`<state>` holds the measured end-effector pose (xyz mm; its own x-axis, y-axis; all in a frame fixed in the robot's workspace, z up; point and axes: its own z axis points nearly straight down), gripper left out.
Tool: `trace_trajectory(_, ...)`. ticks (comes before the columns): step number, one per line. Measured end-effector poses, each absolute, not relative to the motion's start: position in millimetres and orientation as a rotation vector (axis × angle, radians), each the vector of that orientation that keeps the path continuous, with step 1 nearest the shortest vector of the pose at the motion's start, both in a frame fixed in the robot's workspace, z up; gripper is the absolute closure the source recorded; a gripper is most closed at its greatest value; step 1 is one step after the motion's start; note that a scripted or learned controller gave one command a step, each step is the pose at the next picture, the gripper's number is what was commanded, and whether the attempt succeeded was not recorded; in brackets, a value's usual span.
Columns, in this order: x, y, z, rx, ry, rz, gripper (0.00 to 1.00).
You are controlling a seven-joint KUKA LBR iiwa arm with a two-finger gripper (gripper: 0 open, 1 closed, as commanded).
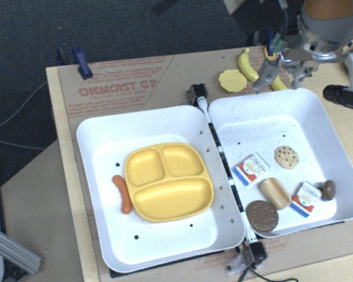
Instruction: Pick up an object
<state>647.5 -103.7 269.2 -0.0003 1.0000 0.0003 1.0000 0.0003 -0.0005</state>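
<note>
Your gripper (pixel 282 73) hangs above the far rim of the right bin (pixel 328 117), up near the banana (pixel 248 64) and the yellow disc (pixel 232 81) that lie on the bench beyond the bins. Its two fingers stand spread wide with nothing between them, which reads as a hover before a descent rather than a grasp. At this slant it is hard to say how high the fingertips sit, so treat the height as uncertain.

Everything you might pick is clustered in the near half of that bin, well apart from the gripper. That leaves the far half bare, so you have room to come down before moving in.

The candidates look like this: a round tan cookie (pixel 286 156) with dark specks lies alone, the easiest to reach. A small red, white and blue packet (pixel 250 169) sits just left of it. A tan cylinder (pixel 275 192) lies tilted, touching a dark brown disc (pixel 262 216) at the front wall. A second packet (pixel 306 198) sits close to a small dark ball (pixel 327 189).

The left bin (pixel 98 180) holds a yellow divided plate (pixel 168 182) with an orange sausage (pixel 123 194) just beside it — further off.
</note>
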Motion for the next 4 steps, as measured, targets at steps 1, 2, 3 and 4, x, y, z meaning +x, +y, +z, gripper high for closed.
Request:
trace_trajectory(1, 634.8, -100, 87, -2.213, -2.211, 0.015, 0.0)
trace_trajectory(2, 571.8, -110, 83, -2.22, -2.212, 0.007, 0.0)
trace_trajectory(3, 546.2, -104, 84, -2.219, -2.217, 0.003, 0.0)
trace_trajectory(4, 540.7, -105, 84, -2.22, -2.218, 0.001, 0.0)
